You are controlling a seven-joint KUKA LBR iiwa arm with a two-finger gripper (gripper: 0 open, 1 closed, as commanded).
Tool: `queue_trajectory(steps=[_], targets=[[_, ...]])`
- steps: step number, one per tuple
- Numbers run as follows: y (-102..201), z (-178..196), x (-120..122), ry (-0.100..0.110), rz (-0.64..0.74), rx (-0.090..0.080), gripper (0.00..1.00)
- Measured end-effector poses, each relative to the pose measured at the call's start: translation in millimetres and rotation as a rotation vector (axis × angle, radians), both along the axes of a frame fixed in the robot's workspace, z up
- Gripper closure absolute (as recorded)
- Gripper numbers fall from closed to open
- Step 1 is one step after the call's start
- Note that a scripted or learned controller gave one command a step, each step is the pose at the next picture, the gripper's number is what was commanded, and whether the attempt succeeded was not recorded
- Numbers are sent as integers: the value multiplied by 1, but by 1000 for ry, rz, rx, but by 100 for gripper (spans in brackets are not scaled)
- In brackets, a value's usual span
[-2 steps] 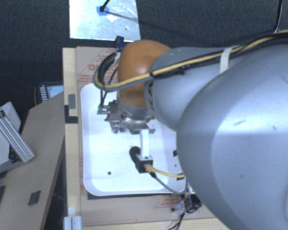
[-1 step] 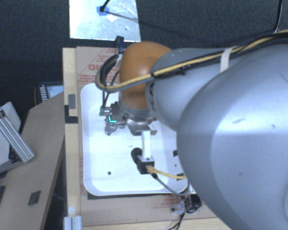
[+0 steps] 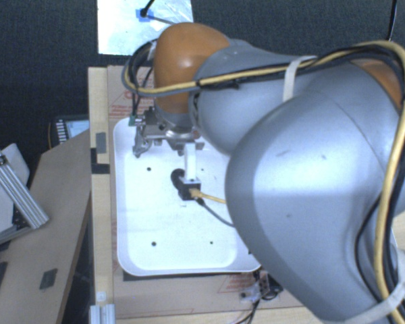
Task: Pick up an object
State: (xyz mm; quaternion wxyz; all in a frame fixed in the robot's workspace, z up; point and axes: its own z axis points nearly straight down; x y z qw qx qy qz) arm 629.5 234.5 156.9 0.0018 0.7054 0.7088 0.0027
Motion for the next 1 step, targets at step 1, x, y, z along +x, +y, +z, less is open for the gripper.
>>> queue_trajectory(steps=[1], targets=[[0,12,-2,3,6,-1,100]])
